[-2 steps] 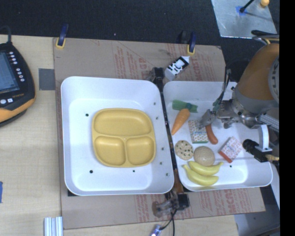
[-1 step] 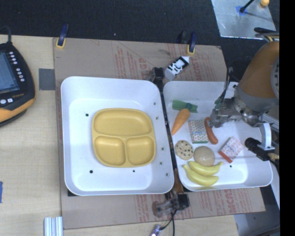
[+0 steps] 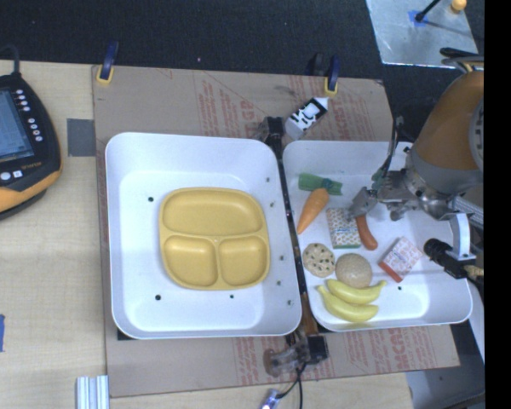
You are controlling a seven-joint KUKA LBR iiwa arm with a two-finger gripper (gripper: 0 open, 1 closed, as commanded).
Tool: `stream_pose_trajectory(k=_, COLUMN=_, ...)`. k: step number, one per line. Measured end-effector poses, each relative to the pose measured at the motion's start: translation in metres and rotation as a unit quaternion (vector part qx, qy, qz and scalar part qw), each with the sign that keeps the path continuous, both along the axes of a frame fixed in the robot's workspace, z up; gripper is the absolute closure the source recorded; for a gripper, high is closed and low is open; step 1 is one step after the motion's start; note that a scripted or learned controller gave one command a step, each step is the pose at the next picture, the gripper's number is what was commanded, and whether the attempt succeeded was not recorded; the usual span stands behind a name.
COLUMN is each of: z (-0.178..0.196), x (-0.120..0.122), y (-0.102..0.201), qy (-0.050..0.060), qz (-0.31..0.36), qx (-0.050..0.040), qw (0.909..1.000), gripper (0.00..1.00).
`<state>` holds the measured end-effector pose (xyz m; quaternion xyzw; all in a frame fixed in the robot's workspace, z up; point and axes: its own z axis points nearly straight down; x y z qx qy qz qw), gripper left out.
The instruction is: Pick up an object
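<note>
We found the gripper [image 3: 364,201] in the right bin [image 3: 426,309] | sausage [image 3: 366,232] just below it | carrot [image 3: 312,210] to its left | bananas [image 3: 353,300] nearer us | divided tray [image 3: 214,235] in the left bin [image 3: 132,254]

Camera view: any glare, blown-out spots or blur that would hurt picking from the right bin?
Camera view: even overhead light, soft shadows. The left bin floor is nearly blown out around the yellow divided tray. The carrot and bananas read sharp. The hand is dim and slightly soft against the right bin.
</note>
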<state>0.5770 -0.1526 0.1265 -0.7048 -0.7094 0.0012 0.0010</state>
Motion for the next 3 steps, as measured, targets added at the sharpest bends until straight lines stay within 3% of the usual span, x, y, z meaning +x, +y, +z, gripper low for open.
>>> stream_pose_trajectory(k=1, z=-0.031, x=-0.004, y=-0.009, qy=-0.002, qz=-0.001, qx=0.0002, qw=1.0000, gripper=0.00)
stream_pose_trajectory(k=2, z=-0.020, x=-0.002, y=-0.008, qy=-0.002, qz=-0.001, qx=0.0013, qw=1.0000, gripper=1.00)
stream_pose_trajectory(k=3, z=0.066, x=0.003, y=0.073, qy=-0.001, qz=-0.001, qx=0.0010, qw=1.0000, gripper=1.00)
